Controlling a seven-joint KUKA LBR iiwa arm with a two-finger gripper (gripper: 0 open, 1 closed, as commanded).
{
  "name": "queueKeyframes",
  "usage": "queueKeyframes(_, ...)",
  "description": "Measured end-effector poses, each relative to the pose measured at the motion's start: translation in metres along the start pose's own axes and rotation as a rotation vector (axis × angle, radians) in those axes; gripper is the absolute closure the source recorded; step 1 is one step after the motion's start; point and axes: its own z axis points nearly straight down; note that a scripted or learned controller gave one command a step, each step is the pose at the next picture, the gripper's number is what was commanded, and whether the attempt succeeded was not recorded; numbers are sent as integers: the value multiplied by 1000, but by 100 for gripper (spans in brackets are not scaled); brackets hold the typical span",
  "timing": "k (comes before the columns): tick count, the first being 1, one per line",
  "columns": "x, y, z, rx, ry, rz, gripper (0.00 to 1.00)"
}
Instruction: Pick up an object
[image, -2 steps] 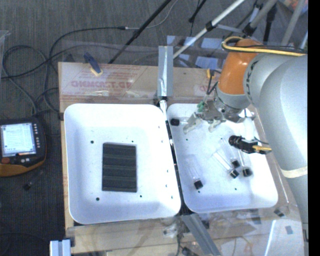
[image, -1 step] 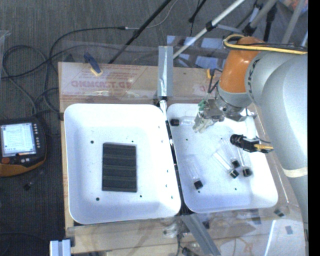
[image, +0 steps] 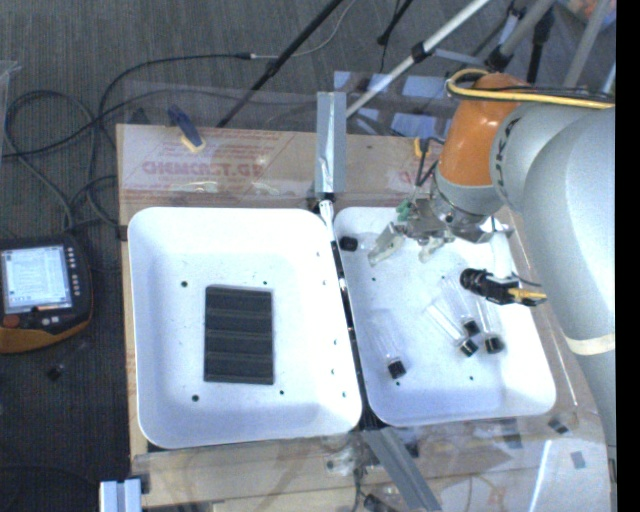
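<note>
Clear tubes with black caps lay at 4 o'clock in the right bin; no legible labels. Gripper hovered at the bin's 11 o'clock, fingers spread, holding nothing.

Dark grey carpet floor with black cables surrounds the wooden bench.

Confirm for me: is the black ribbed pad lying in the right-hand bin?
No, the black ribbed pad lies flat in the left bin, while the right bin holds clear tubes.
</note>
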Motion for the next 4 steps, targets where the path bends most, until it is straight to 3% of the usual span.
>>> queueKeyframes(1,0,0,-9,0,1,1,100)
queueKeyframes(2,0,0,-9,0,1,1,0)
queueKeyframes(3,15,-63,26,-54,-4,-6,0)
queueKeyframes(4,15,-62,15,-57,-2,-6,100)
